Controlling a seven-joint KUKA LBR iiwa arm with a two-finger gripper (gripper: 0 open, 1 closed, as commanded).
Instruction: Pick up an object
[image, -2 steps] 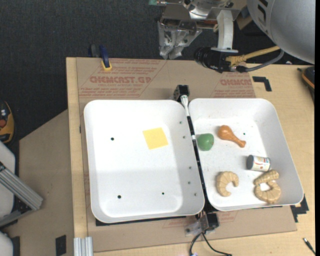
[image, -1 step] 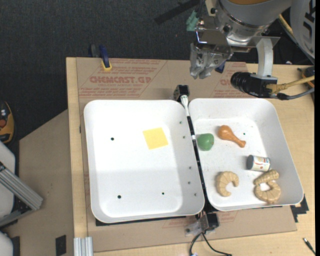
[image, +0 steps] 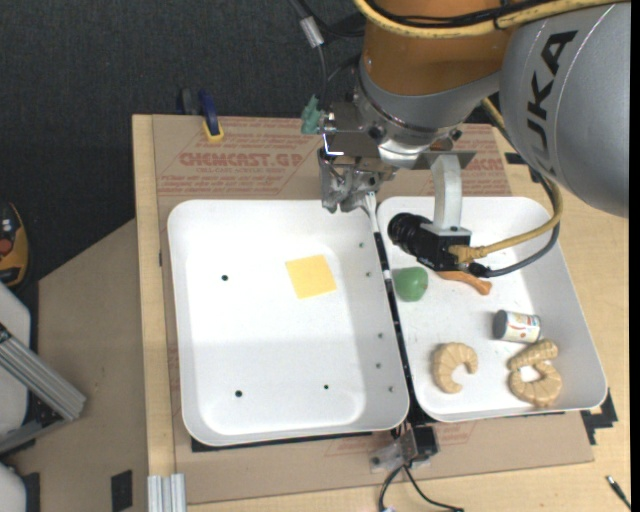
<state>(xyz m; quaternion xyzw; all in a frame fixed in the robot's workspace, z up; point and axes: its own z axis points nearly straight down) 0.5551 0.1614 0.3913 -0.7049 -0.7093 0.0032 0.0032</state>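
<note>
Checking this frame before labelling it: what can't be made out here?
- Gripper: small and blurred in the camera view; finger state unreadable.
- Orange piece: partly hidden by the black wrist fitting; shape unclear.
- Small can: label too small to read.
- Arm: cut off by the top and right edges.

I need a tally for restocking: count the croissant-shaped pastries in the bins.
2, both in the right bin: one croissant near its front middle, the other croissant at its front right corner. The arm covers the bin's back part, so more may be hidden.
</note>
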